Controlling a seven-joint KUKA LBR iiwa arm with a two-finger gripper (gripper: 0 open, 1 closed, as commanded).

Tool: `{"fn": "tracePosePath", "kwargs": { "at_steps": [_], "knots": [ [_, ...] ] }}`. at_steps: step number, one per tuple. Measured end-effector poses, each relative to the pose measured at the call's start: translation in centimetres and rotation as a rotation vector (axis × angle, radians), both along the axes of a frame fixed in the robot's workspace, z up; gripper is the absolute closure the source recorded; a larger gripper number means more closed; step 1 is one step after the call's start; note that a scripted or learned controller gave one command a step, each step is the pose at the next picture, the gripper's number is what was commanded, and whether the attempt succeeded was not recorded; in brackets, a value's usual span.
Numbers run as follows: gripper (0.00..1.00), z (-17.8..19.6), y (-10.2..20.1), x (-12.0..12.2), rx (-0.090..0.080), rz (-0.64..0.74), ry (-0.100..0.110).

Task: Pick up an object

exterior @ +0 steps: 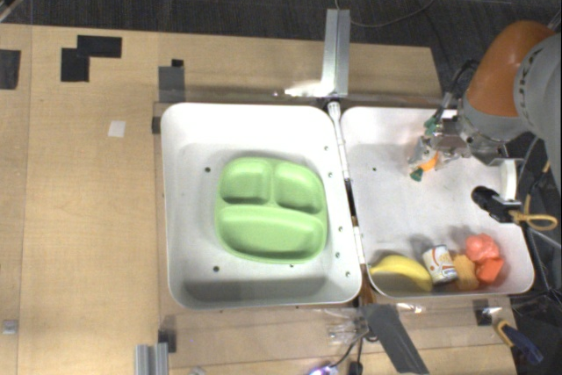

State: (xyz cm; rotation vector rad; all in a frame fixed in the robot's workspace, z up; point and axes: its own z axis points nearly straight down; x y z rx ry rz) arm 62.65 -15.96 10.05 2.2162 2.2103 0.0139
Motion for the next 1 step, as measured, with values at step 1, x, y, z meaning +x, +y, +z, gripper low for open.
{"fn": "tracePosePath", "kwargs": {
  "at_steps": [1],
  "knots": [
    [1.0,9.2,6.96,3.05,0.001,0.128,0.006]
  ]
}}
